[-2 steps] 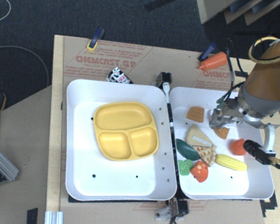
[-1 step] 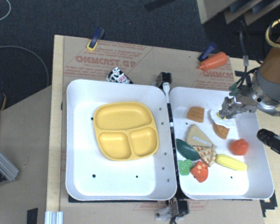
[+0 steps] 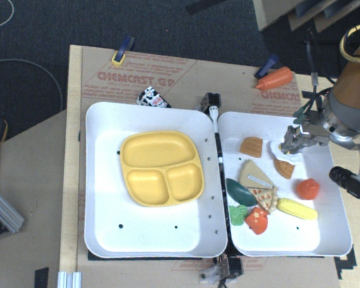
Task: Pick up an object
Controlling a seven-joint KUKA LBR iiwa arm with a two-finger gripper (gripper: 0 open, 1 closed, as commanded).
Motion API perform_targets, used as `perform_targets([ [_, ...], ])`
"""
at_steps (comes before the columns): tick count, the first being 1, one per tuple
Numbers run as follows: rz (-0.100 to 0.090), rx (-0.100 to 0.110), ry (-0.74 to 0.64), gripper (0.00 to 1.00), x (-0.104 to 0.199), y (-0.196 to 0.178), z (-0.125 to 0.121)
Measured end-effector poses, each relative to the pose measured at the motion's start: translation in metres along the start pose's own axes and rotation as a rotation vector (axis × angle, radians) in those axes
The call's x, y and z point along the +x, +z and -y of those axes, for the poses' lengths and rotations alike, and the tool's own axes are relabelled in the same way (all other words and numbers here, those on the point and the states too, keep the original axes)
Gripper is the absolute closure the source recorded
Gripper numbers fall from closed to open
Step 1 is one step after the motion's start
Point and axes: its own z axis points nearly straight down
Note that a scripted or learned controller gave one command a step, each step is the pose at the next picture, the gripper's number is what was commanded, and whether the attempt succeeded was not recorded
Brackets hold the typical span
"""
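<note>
The robot arm (image 3: pixel 356 94) is big and round, like a fat pipe. Its top part, up at 2 o'clock, is orange-brown and has a thin yellow ring around it. Under that comes a smooth grey band that shines a little. A small black piece sticks out at 3 o'clock. Thin wires, some dark and some green, hang by the grey band. The gripper (image 3: pixel 292 144) at the end is small, made of grey metal, with lots of little bumpy parts.
</note>
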Motion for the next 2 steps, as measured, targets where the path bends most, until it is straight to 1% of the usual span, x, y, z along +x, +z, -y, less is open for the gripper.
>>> perform_targets([
  [1,-0.001,0.000,-0.004,1.00,0.047,0.010,-0.019],
  [2,-0.002,-0.002,-0.005,1.00,0.093,0.011,-0.047],
])
